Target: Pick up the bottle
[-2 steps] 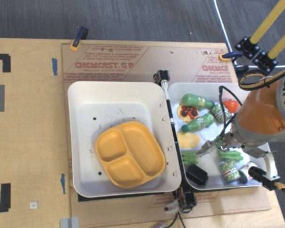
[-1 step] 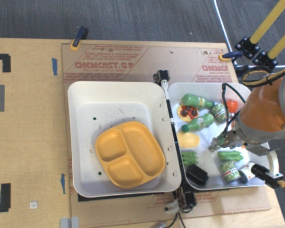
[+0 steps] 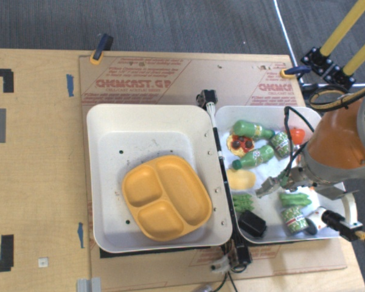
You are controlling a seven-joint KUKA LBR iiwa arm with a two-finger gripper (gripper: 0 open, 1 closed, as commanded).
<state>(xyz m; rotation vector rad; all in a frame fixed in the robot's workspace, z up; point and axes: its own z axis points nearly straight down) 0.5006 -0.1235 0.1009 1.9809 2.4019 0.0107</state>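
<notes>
Two green toy bottles lie in the right bin point(image 3: 328, 236). One bottle point(image 3: 250, 128) rests near the bin's far edge, and the other bottle point(image 3: 255, 157) lies slantwise just below a small pizza toy point(image 3: 240, 143). My gripper point(image 3: 269, 187) hangs low over the middle of this bin, below and right of the second bottle and right of a yellow fruit point(image 3: 242, 179). Nothing shows held in it. The orange band of the arm point(image 3: 337, 142) covers the bin's right side.
The right bin also holds a green can point(image 3: 280, 143), a red piece point(image 3: 297, 135), green pods point(image 3: 242, 201), a black block point(image 3: 252, 224), another green can point(image 3: 296, 220) and a green vegetable point(image 3: 295, 198). A yellow divided plate point(image 3: 166, 196) lies in the left bin point(image 3: 103, 163).
</notes>
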